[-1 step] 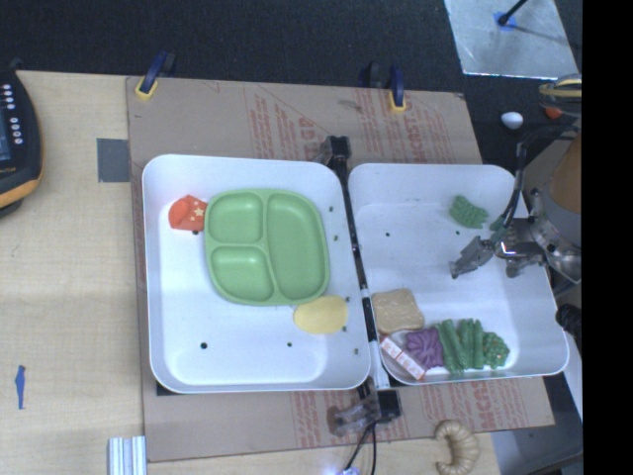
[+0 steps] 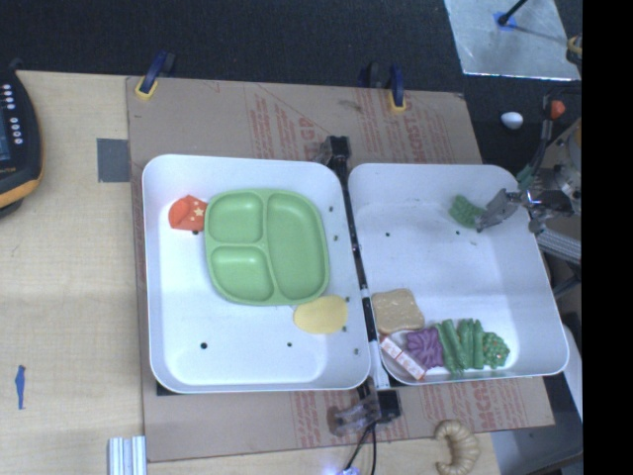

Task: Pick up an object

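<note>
A small dark green leafy piece point(image 2: 463, 209) lies on the floor of the right bin point(image 2: 435, 265), near its far right part. My gripper point(image 2: 488, 216) reaches in from the right edge and its grey tip sits right against that green piece, low over the bin floor. Whether the piece is gripped cannot be made out. In the near corner of the same bin lie a slice of toast point(image 2: 398, 311), a purple piece point(image 2: 423, 345), a bunch of green beans point(image 2: 471, 342) and a small red-and-white piece point(image 2: 399, 353).
The left bin point(image 2: 173, 354) bears a green divided plate point(image 2: 267, 245), a red piece point(image 2: 187, 213) at its far left and a yellow piece point(image 2: 320, 315) near the middle wall. A tan peanut-shaped thing point(image 2: 457, 445) lies on the cardboard in front.
</note>
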